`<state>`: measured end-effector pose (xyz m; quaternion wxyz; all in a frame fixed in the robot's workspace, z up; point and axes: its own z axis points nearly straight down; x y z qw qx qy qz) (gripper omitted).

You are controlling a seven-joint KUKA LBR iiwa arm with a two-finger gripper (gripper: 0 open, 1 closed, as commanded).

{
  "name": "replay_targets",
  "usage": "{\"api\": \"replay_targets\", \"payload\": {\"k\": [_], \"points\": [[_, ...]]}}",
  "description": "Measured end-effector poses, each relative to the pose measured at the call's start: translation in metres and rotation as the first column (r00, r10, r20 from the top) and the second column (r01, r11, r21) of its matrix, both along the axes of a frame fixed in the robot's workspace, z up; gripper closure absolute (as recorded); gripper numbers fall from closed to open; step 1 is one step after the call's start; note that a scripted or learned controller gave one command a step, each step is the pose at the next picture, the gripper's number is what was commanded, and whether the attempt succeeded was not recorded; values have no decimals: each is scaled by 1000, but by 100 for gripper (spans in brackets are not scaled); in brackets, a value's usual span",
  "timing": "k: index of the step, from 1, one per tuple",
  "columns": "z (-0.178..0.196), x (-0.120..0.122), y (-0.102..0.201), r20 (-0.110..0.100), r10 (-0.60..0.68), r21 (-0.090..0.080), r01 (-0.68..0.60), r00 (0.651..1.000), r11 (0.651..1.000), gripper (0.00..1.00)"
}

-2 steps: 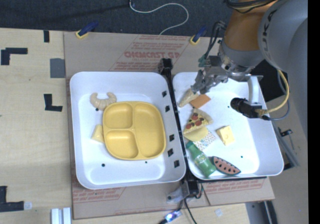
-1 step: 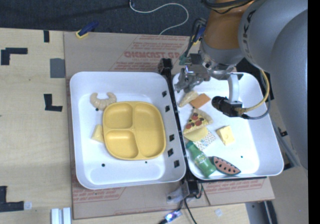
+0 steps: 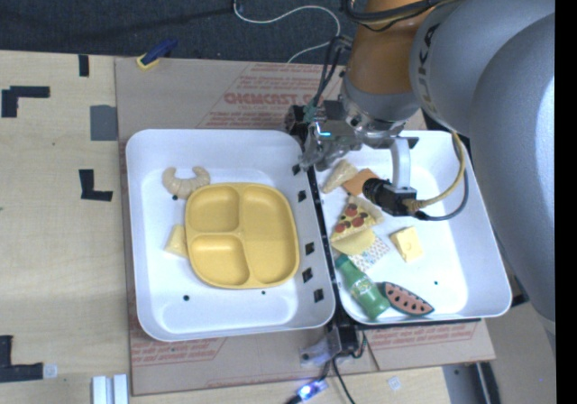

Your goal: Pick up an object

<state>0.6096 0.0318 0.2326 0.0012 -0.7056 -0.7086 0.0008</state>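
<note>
My gripper hangs over the far left corner of the right bin, right by the wall between the two bins. A pale wedge-shaped piece and an orange piece lie just below it. Further down are a pizza slice toy, a yellow cheese block, a green bottle and a watermelon slice. I see nothing between the fingers.
The left bin holds a yellow divided plate, a beige croissant and a yellow wedge half under the plate. The big grey arm covers the right bin's far right side. Cables run behind the bins.
</note>
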Motion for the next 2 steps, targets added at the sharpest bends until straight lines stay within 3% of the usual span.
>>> {"api": "replay_targets", "payload": {"k": [1,2], "points": [[-7,-10,9,-1,-2,-2,2,1000,1000,100],[-16,-6,-5,0,-4,-3,4,1000,1000,100]]}}
